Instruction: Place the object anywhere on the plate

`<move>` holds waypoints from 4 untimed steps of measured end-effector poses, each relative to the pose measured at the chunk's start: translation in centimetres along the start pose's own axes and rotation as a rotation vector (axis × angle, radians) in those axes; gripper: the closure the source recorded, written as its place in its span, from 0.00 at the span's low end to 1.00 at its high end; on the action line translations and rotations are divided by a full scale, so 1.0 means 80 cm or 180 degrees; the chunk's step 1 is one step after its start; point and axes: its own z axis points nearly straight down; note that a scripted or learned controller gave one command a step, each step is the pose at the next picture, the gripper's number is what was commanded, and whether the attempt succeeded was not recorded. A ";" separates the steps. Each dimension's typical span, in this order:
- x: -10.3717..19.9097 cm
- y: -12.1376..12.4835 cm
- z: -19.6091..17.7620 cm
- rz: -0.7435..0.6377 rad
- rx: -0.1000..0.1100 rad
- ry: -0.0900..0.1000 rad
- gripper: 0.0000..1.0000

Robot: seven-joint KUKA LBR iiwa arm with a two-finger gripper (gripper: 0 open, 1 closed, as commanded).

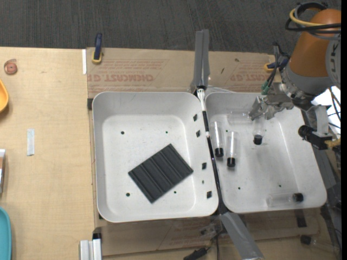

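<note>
The only writing I can read is red print on the cardboard (162, 72) behind the bins, upside down from here; it looks like "CHEMCAST GP". A blue clamp (97, 47) pins that sheet at its left end.

There are two bins, one dark ribbed plate (161, 173) and four clear tubes with black caps. The plate lies askew in the left bin (108, 112), with bare white floor on all sides of it. All four tubes are in the right bin (303, 172). Two lying tubes (224, 145) rest side by side near the divider, and a corner tube (284, 200) lies by the near right rim. The upright tube (258, 132) hangs just under my tool (264, 110), cap down. I cannot tell whether my tool is wide, narrow or gripping it. The worktop (49, 145) stretches out to the left.
</note>
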 end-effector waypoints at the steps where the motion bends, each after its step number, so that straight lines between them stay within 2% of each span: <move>1: 0.129 -0.046 0.006 -0.0697 0.0004 0.0002 1.00; 2: 0.217 -0.096 -0.007 -0.0904 0.0003 0.0000 1.00; 3: 0.216 0.005 0.006 -0.1245 0.0004 -0.0002 1.00; 4: 0.254 0.034 -0.038 -0.2862 -0.0011 -0.0004 1.00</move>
